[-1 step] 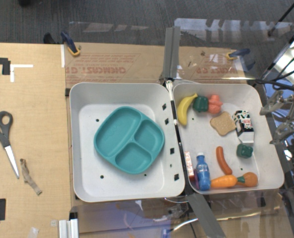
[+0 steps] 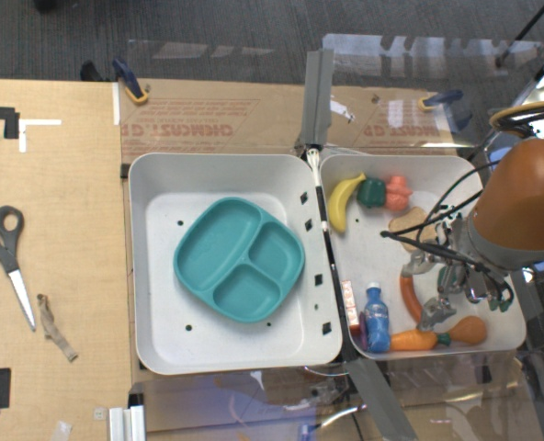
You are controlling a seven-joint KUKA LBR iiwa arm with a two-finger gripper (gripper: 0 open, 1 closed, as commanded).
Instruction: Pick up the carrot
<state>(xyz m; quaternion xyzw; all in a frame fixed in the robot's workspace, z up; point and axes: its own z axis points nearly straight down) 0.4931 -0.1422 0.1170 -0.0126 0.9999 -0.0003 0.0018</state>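
One gripper (image 2: 435,312) hangs low at the lower right of the frame, its tips just above the carrot (image 2: 413,341). Whether it is released or clenched, I cannot tell. Nothing visibly sits in its grasp.

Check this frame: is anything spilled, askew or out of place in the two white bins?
Nothing stands out. The teal divided plate lies flat in the left bin; the orange carrot lies among toy foods in the right bin, below the gripper.

Across the top of the frame you see dark grey carpet (image 2: 254,7). At the left, a light wooden bench top (image 2: 51,246) carries scissors (image 2: 5,255). Brown cardboard (image 2: 217,118) lies at upper centre, held by a blue clamp (image 2: 130,79).
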